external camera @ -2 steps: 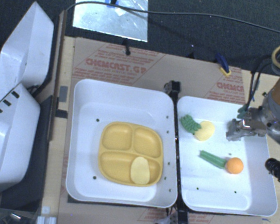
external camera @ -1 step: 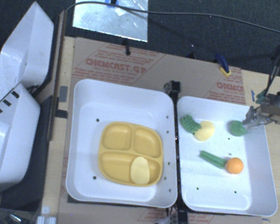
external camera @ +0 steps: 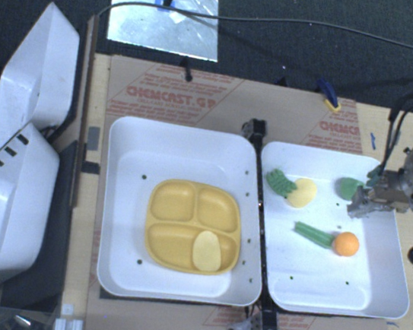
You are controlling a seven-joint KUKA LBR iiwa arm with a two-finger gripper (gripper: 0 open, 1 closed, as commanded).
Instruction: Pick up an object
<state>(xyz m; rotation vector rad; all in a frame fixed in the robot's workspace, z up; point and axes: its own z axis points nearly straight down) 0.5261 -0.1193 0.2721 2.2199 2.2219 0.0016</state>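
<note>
Gripper (external camera: 362, 203) position, as we see it: low over the right bin (external camera: 371, 300), beside a green object (external camera: 349, 187) at the far edge; we cannot tell its state. Nearby lie an orange ball (external camera: 345, 244), green stick (external camera: 313, 233) and yellow piece (external camera: 302, 192). A yellow tray (external camera: 185, 203) fills the left bin (external camera: 119, 209).

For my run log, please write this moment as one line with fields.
phase: approach | tool: over right bin, beside green object | held: nothing seen | orange ball: in right bin | yellow tray: left bin

A robotics lab: 2 white bins (external camera: 195, 139) on a cardboard-covered bench (external camera: 224, 98), loose cables (external camera: 289, 23).
</note>
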